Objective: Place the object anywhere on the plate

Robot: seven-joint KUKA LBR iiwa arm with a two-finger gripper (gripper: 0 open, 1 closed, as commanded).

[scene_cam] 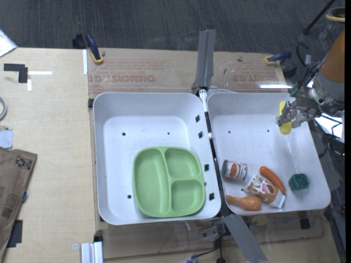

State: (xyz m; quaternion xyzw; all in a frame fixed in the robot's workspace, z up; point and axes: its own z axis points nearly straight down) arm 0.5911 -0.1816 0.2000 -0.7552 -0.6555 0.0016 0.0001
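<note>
Camera view: gripper (289,115) hangs over the right bin (258,141), fingers clamped on a yellow object (284,121) (lifted clear for carrying) toward the green plate (169,181) in the left bin (109,147).

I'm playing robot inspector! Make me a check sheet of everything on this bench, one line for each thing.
Surface: wooden bench bearing the left bin and the right bin, side by side.
Job's things: green plate with three compartments in the left bin; a yellow object at the gripper, over the right bin's far right side.
Clutter: in the right bin, small can, carrot, snack packet, orange piece, teal object.
Grippers: the yellow object sits between its fingers.
Cables: dark cables near the arm.
Surroundings: blue clamps, brown bag at left.
</note>
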